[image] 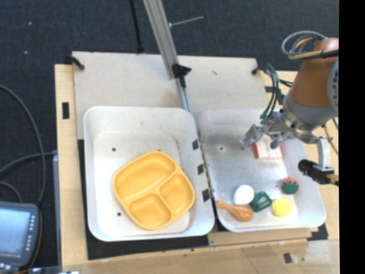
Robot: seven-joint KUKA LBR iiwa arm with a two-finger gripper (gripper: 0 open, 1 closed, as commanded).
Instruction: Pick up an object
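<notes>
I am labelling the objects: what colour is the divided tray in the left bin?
The divided tray is yellow-orange, seen clearly in the camera view.

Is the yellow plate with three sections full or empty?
Empty: the yellow plastic divided plate, in the left white bin, shows bare yellow in all three sections.

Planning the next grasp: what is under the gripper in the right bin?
A red and white box lies under the gripper, partly covered. Its upper edge is hidden, so contact cannot be judged.
</notes>
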